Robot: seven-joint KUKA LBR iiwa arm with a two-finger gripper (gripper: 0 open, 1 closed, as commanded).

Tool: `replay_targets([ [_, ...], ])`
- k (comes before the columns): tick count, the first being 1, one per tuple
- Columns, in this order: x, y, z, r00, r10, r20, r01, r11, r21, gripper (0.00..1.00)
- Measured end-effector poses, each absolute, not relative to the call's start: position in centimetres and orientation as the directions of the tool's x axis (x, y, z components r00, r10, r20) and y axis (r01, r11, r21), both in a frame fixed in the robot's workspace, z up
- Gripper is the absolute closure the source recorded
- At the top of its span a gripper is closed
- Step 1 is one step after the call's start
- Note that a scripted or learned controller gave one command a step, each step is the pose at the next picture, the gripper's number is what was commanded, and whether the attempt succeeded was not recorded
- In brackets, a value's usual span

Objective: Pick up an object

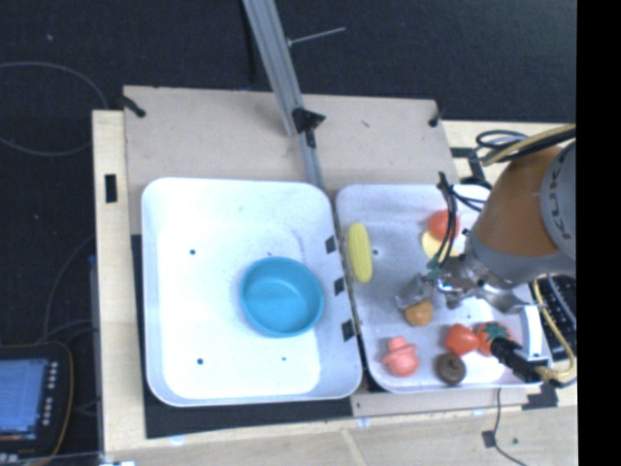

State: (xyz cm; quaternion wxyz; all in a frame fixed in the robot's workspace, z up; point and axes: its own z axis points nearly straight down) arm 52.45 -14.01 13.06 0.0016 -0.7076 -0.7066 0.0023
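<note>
My gripper [423, 292] hangs low over the middle of the right bin [388, 207], on the arm that comes in from the right. A small orange object [419, 313] lies directly beneath its tip, touching or nearly touching it. A yellow banana-shaped object [360, 251] lies along the bin's left wall. Near the front edge sit a pink object [399, 355], a brown ring [449, 368] and a red object with a green part [464, 339]. A red-orange object [439, 226] lies at the back, partly behind the arm.
The left bin [194, 212] holds a blue bowl [281, 296] right of its centre. A grey metal pole [277, 51] slants down from the top to the gap between the bins. The arm's body covers the right bin's right side.
</note>
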Motion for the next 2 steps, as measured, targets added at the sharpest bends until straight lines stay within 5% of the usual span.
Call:
replay_targets([
  [1, 52.4, -14.2, 9.9, 0.003, 1.000, -0.002, 1.000, -0.003, -0.002, 0.00],
  [2, 52.7, -14.2, 11.3, 0.011, 1.000, 0.000, 1.000, -0.011, 0.007, 1.00],
])
